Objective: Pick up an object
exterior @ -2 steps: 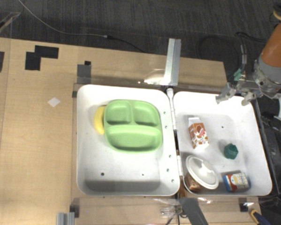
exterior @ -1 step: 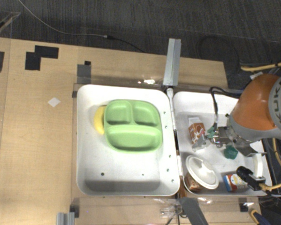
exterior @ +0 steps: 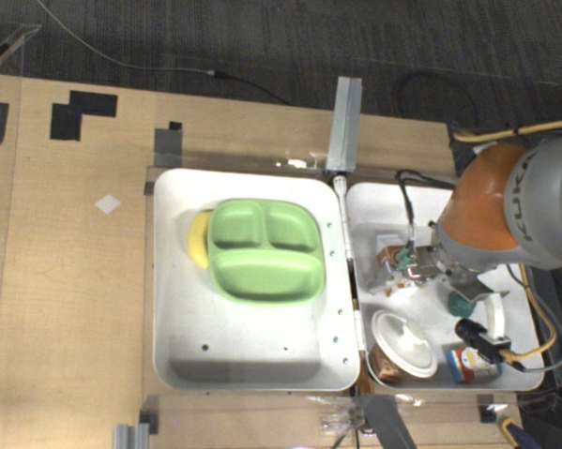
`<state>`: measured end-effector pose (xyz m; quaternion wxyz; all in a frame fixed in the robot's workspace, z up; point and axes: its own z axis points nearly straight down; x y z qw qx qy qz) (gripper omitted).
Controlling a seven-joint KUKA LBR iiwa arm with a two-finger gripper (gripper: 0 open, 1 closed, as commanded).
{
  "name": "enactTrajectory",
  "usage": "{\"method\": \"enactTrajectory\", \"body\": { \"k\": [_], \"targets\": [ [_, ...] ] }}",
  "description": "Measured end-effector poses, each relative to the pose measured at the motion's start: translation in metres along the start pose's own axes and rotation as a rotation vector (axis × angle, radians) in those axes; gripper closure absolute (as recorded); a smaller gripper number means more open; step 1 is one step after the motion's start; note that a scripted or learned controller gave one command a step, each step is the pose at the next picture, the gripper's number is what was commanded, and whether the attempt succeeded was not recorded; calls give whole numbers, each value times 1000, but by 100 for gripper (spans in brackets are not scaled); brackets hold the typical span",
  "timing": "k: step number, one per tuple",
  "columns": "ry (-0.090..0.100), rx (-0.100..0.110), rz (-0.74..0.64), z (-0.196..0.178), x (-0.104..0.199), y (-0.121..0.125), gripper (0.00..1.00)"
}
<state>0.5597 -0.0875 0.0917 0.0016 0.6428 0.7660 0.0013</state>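
Note:
My gripper (exterior: 403, 268) is low in the right bin (exterior: 371, 207), near its left wall, with the grey arm and its orange band (exterior: 479, 206) reaching in from the right. Right by the gripper lies a small brown and white object (exterior: 388, 256); whether it sits between the fingers is hidden. An upturned white bowl (exterior: 404, 344) rests at the bin's front. Beside it on the right lies a small blue and red can (exterior: 461, 363). A teal object (exterior: 462, 302) and a white piece (exterior: 495, 315) lie under the wrist.
The left bin (exterior: 246, 353) holds a green divided plate (exterior: 264, 250) with a yellow object (exterior: 197, 240) poking out from under its left edge. A metal post (exterior: 344, 124) stands behind the wall between the bins.

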Motion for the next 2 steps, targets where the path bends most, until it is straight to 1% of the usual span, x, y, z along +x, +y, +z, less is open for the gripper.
{"method": "enactTrajectory", "body": {
  "k": [1,2],
  "targets": [
    [-1,-6,-1,-12,0,2,100],
    [0,-1,150,-146,65,38,100]
  ]
}}
